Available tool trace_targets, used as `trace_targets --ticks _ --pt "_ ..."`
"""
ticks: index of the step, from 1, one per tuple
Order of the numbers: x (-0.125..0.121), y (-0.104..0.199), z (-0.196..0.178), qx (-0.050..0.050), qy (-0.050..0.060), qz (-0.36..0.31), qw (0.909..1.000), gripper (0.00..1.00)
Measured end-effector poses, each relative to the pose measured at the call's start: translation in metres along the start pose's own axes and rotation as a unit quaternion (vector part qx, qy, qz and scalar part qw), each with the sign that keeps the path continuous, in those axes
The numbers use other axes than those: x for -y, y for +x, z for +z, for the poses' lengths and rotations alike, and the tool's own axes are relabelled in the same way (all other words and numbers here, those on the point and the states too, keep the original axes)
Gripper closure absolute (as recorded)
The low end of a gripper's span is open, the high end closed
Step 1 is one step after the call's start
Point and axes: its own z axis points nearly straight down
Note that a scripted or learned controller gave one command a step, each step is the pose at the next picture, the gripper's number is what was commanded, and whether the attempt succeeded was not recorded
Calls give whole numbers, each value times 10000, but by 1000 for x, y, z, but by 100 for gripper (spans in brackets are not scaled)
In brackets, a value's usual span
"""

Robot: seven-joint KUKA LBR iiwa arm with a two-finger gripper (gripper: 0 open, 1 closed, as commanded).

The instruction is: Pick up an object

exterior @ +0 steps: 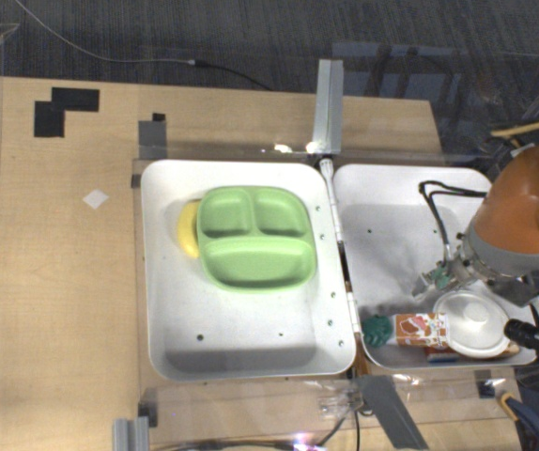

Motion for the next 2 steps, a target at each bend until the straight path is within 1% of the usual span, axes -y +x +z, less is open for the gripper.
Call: trace_targets --ticks 1,2 --pt "0 0 0 0 0 0 10000 0" --pt "-2 -1 -11 9 -18 -24 10000 100"
